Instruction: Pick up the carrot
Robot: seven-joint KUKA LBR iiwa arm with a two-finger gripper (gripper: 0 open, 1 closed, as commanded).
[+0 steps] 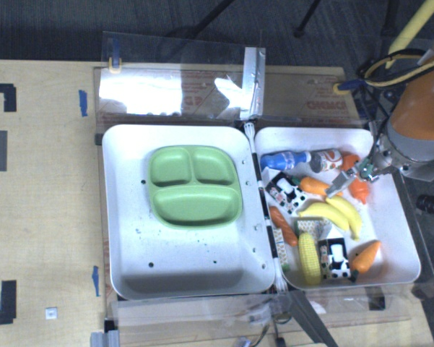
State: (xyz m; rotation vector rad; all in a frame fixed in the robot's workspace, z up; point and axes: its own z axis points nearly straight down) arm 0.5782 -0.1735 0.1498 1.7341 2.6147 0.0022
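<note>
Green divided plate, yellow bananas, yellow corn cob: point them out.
Green divided plate (196,202), camera view, lower compartment.
Yellow bananas (341,212), camera view, middle of the bunch.
Yellow corn cob (307,257), camera view, mid-length.

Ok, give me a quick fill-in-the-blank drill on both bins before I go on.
1. The green divided plate lies in the ____ bin as the camera sees it.
2. The green divided plate has ____ compartments.
3. The bananas lie in the same bin as the ear of ____ at its front.
4. The gripper hangs over the ____ bin.

Missing words: left; three; corn; right
</note>
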